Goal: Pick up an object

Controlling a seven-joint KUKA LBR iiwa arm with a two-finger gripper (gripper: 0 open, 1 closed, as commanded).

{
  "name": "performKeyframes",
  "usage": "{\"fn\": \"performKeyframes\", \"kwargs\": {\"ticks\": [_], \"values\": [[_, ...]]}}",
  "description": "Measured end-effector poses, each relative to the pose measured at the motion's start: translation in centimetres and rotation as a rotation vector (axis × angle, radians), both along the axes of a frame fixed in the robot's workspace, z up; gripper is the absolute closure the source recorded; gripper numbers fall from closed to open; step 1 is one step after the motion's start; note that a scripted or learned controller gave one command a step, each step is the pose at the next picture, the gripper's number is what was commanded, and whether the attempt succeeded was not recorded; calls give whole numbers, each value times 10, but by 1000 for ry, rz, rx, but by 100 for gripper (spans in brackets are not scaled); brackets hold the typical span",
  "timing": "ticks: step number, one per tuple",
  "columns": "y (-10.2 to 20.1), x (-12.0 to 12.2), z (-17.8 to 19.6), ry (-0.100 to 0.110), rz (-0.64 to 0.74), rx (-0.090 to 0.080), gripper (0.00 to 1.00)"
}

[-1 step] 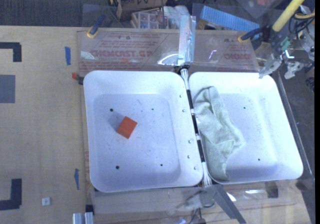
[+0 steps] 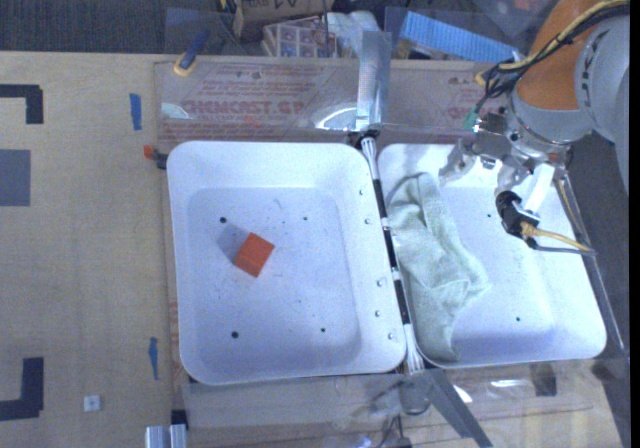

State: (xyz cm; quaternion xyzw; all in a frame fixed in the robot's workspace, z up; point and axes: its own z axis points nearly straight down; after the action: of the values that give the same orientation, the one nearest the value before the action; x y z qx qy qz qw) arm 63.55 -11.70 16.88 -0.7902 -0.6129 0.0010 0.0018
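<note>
Poised over right bin (image 2: pixel 540 306) near crumpled cloth (image 2: pixel 435 256) – likely lining up a pick – claw (image 2: pixel 505 171), opening impossible to tell; orange block (image 2: pixel 254 254) alone in left bin (image 2: pixel 300 311).

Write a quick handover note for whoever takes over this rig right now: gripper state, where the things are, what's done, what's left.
Gripper: near the far edge of the right bin; open or shut can't be told, and nothing is seen in it.
Orange block: lying in the left bin, a little left of its middle.
Pale cloth: crumpled along the right bin's left side, nearest the gripper.
Done: nothing picked up yet.
Left: the whole pick. The cloth looks the closer target.
</note>
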Motion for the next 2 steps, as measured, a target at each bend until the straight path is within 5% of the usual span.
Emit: {"fn": "performKeyframes", "kwargs": {"ticks": [1, 2], "values": [[6, -44, -55, 2, -259, 0, 0], [4, -44, -45, 0, -262, 0, 100]]}}
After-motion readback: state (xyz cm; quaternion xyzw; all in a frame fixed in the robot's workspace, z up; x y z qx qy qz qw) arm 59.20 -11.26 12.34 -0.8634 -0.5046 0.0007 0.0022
